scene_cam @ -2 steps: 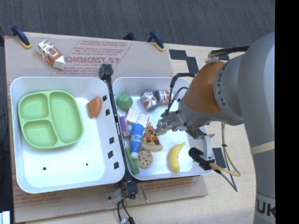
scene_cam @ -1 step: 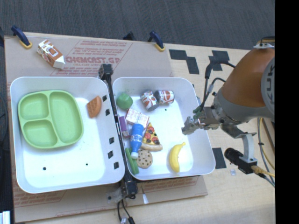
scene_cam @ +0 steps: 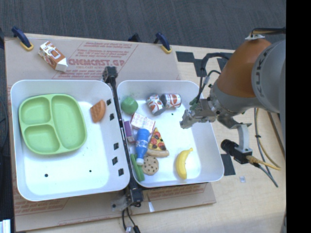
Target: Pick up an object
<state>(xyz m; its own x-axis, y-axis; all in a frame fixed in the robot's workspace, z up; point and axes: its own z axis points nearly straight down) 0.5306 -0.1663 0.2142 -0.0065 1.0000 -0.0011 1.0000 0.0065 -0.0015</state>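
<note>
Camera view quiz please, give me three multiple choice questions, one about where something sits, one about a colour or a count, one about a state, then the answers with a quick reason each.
1. Where is the green divided tray?
A. left bin
B. right bin
C. on the cardboard outside the bins

2. What colour is the banana?
A. red
B. yellow
C. blue

3. How does the tool stand to the banana?
A. clamped on it
B. pressing it flat
C. apart from it, above the right bin's right side

Answers:
1 A, the tray fills the left half of the left bin.
2 B, it is plainly yellow against the white right bin.
3 C, bare white floor lies between the tool and the banana.
</note>
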